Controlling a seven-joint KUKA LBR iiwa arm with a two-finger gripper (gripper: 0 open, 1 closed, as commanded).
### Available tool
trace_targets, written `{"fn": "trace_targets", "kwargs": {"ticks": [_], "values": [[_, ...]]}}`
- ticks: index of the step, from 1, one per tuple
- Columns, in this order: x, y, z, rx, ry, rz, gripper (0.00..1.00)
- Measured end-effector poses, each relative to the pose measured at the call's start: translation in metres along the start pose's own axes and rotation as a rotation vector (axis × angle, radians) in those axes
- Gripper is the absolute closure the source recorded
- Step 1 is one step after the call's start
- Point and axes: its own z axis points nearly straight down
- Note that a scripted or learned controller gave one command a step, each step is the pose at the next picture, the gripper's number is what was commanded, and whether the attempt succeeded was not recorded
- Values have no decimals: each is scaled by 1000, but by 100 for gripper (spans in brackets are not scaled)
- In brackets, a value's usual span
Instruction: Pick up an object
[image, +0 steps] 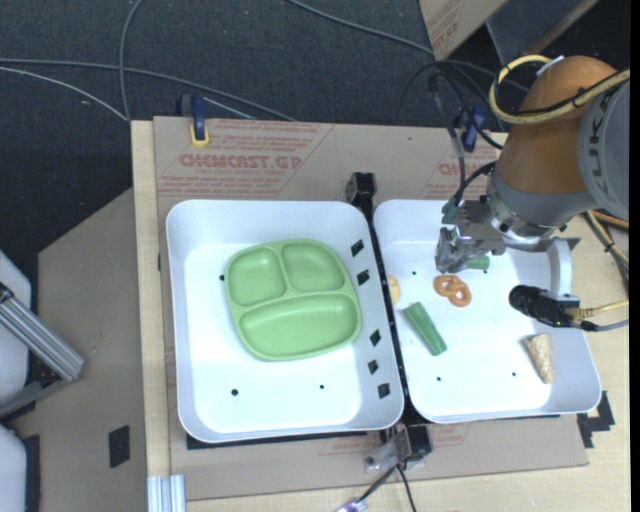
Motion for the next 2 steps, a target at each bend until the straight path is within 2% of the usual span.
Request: {"fn": "trace_targets", "kwargs": {"ticks": [1,2], "values": [[44,-17,5,0,0,0,100],[104,-34,-6,-2,0,-2,100]]}}
